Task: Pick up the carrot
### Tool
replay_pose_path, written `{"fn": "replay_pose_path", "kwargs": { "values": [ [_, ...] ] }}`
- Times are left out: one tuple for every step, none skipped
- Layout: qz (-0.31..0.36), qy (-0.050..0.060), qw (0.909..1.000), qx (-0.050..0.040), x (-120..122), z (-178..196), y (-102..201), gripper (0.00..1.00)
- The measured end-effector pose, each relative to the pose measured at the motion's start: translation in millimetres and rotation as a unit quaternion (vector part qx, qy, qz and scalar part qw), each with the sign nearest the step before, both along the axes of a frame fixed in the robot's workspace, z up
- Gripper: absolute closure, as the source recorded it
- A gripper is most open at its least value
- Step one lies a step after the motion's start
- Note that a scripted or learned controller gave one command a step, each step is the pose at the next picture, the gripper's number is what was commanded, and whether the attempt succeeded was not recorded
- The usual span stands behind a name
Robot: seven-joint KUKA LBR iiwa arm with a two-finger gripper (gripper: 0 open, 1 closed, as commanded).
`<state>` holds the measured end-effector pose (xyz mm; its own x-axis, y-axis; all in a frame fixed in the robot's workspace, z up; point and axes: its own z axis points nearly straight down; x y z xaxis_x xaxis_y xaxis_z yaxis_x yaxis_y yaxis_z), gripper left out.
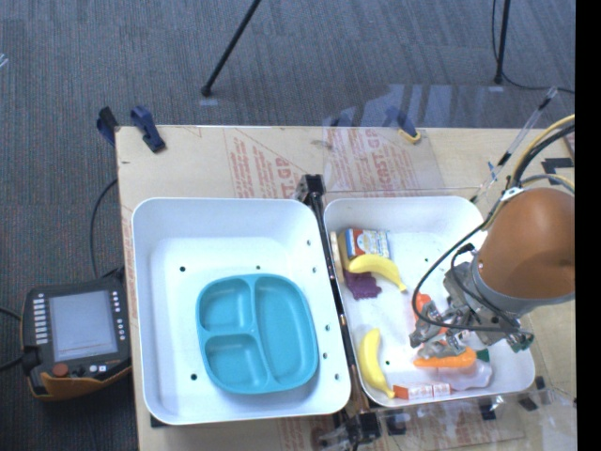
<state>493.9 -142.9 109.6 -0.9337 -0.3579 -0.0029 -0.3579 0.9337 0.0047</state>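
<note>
The carrot (447, 360) lies in the right bin (441, 209), near its front right corner. The pincer (441, 338) stands directly over it, at or just above contact; whether its jaws are parted or closed cannot be told, and no grip on the carrot is confirmed. Step in hand, as judged: descent to grasp. Next move requires jaws closing across the carrot's width, then a vertical lift. Count: two bananas (377, 271), one carrot, one small box (365, 243), one purple item (364, 287); one blue divided tray (255, 332) in the left bin (169, 224).
</note>
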Motion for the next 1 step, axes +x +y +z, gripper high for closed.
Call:
{"fn": "replay_pose_path", "kwargs": {
  "values": [
    [0.036, -0.002, 0.9994, -0.0013, 46.9, -0.2, -36.6, 1.00]
  ]
}}
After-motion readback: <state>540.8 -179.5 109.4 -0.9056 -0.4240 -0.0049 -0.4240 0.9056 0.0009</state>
